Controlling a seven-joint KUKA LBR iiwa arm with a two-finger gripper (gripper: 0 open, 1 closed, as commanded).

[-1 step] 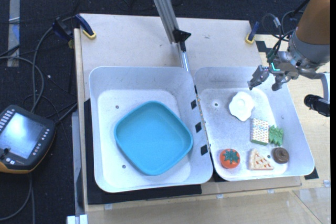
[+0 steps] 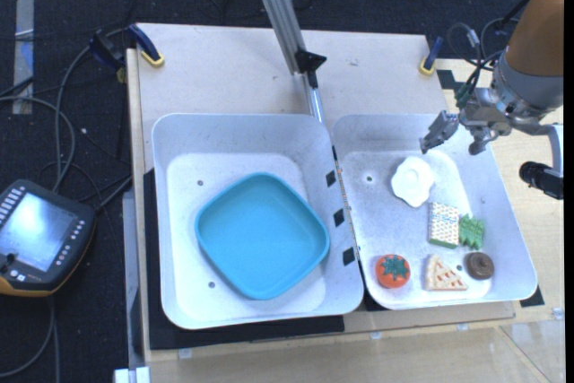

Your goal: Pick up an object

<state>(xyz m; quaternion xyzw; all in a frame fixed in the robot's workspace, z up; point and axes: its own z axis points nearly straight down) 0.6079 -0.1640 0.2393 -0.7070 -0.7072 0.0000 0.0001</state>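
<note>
The claw (image 2: 457,134) hangs at the upper right of the frame, over the back edge of the right bin (image 2: 377,139), its two dark fingers spread wide with nothing between them. Just below and left of it lies the nearest candidate, a white rounded object (image 2: 413,181), apart from the fingers. It looks like a light, smooth, possibly soft toy piece; a pinch across its narrower middle should hold best, since its rounded sides may slip. Further toward the lower right sit a patterned wafer-like block (image 2: 443,223), a green leafy piece (image 2: 472,232), a tomato (image 2: 392,271), a triangular slice (image 2: 443,274) and a brown disc (image 2: 480,265). The left bin (image 2: 179,157) holds a blue tray (image 2: 261,235) on the counter (image 2: 224,67).
</note>
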